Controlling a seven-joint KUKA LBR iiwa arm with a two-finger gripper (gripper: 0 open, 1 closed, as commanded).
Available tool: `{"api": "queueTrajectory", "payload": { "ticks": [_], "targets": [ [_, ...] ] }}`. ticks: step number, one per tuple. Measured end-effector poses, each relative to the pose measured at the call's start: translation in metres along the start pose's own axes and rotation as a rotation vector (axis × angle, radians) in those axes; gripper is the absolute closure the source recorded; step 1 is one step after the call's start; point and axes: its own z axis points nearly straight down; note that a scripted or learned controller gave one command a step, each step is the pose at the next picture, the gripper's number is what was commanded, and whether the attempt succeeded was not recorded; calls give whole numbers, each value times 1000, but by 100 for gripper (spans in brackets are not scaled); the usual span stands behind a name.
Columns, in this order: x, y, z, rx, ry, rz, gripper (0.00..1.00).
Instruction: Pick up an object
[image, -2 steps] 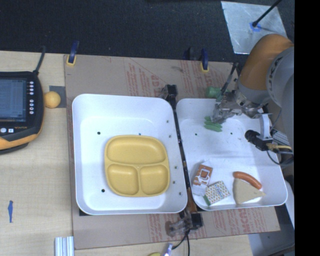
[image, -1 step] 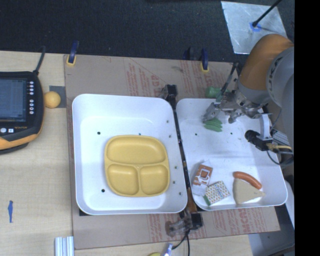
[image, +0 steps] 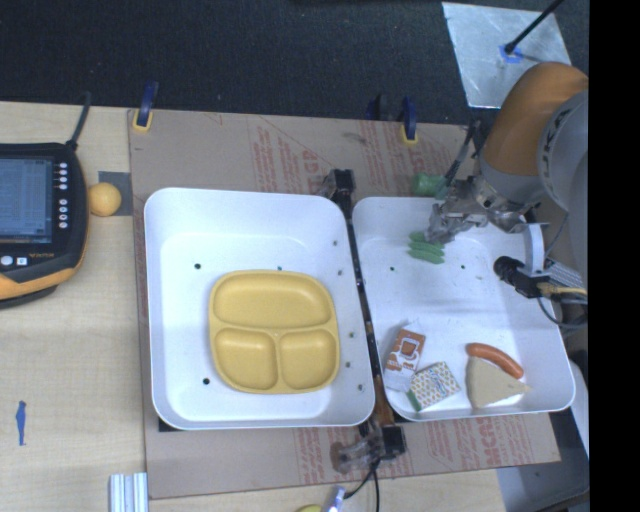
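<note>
Reaching into the right bin (image: 470, 300) from the right, the jaws (image: 446, 226) are hanging just above a green object (image: 426, 249) near the bin's far edge. Nothing is looking lifted yet, so the pick is seemingly at the approach stage. Whether the jaws are released or clenched I cannot tell; the green object is lying right beside them, possibly touching

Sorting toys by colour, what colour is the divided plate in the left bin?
Pale yellow, the three-compartment plastic plate, seen in the camera view.
</note>
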Motion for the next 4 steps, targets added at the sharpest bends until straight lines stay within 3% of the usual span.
{"api": "queueTrajectory", "payload": {
  "ticks": [1,2,4],
  "targets": [
    [0,0,0,0,0,0,0],
    [13,-4,10,12,2,2,0],
    [-10,-4,28,9,2,4,0]
  ]
}}
